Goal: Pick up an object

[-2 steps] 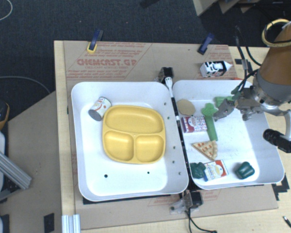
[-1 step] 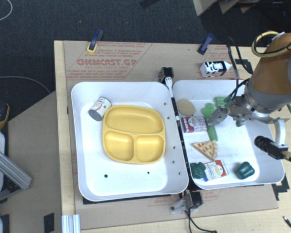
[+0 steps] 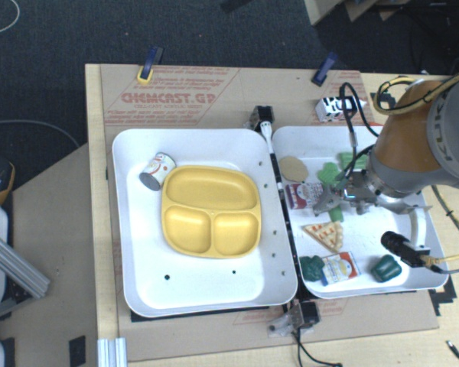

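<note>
Along the near edge of the right bin (image 3: 365,232) lie a dark green lump (image 3: 312,267), a small red-and-white wrapper (image 3: 341,267) touching it, and a green block (image 3: 385,267) toward the near right corner. Just beyond them, near the bin's middle, is a toy pizza slice (image 3: 326,235).

The gripper (image 3: 338,199) sits low over the middle of this bin, just beside a red-and-white packet (image 3: 300,196) at the left wall. I cannot tell whether it is open or closed, and nothing shows as held.

That packet looks the likeliest pick. It is probably light, thin and slippery and lies flat, so a pinch across one edge seems safer than pressing on its face.

A tan disc (image 3: 294,168) lies toward the far edge. The left bin (image 3: 138,235) carries a yellow divided plate (image 3: 211,209) and a small can (image 3: 157,170).
</note>
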Action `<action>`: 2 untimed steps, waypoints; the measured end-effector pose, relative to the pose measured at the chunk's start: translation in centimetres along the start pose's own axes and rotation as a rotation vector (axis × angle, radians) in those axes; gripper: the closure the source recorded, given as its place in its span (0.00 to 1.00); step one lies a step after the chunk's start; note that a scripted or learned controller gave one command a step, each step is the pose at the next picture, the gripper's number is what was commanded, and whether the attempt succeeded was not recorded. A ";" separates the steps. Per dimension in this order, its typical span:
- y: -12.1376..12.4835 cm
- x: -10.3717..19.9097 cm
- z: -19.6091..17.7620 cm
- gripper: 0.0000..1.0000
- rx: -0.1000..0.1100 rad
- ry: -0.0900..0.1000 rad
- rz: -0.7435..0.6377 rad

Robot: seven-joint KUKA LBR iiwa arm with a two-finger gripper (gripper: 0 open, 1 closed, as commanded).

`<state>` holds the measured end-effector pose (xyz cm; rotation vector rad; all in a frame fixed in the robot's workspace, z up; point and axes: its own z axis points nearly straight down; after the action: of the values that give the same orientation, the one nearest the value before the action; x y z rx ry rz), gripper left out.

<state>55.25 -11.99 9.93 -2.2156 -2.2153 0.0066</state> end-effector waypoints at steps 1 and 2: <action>0.0 0.1 1.6 0.00 -0.004 -0.001 0.000; 0.0 0.0 0.4 1.00 -0.008 -0.002 0.002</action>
<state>55.26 -11.97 9.50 -2.2223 -2.2185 0.0004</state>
